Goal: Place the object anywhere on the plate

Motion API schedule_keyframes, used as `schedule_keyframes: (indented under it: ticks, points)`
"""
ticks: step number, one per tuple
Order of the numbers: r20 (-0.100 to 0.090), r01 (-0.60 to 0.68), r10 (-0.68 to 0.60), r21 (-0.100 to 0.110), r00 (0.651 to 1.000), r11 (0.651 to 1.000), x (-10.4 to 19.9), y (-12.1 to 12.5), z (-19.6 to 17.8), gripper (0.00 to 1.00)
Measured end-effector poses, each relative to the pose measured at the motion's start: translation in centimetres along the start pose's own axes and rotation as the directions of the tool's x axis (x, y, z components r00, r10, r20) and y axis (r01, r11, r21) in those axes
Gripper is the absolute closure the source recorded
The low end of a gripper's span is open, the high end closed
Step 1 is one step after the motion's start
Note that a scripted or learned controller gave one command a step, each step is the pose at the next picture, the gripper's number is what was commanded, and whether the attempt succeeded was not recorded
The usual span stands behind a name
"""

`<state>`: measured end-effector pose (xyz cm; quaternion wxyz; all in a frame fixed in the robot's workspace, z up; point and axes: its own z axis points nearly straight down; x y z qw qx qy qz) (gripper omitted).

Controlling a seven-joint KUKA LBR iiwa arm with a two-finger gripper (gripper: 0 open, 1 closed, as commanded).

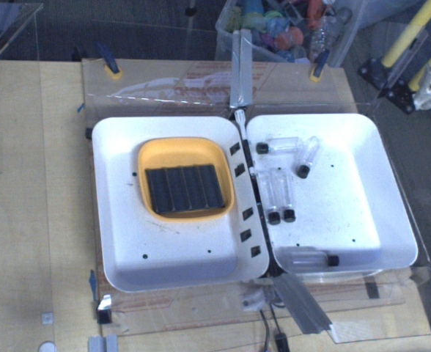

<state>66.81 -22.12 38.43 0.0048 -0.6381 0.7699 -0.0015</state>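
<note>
A dark ridged block [185, 189] sat on the yellow plate [151, 156]. Right of the plate lay clear tubes [278, 189], probably light, slippery; grab one mid-body.

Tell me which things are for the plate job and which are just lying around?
For the job:
- yellow plate
- black ridged block lying on it
- clear tubes in the right bin

Just lying about:
- box of colourful toys
- blue clamps

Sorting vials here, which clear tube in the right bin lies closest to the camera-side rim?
The tube with its black cap pointing right, alone against the near wall. The other tubes cluster farther back, near the divider.
</note>
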Motion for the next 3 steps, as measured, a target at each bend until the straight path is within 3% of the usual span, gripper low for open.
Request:
schedule_keyframes:
  ticks: [1,2,3]
  points:
    - [0.002,0.27,-0.27,-0.008,0.963,0.963,0.0,0.1,2.9,1.0]
    - [0.002,0.501,-0.501,-0.002,0.865,0.865,-0.4,0.1,-1.5,1.0]
    - [0.007,0.647,-0.646,-0.008,0.763,0.763,-0.9,0.2,1.6,1.0]
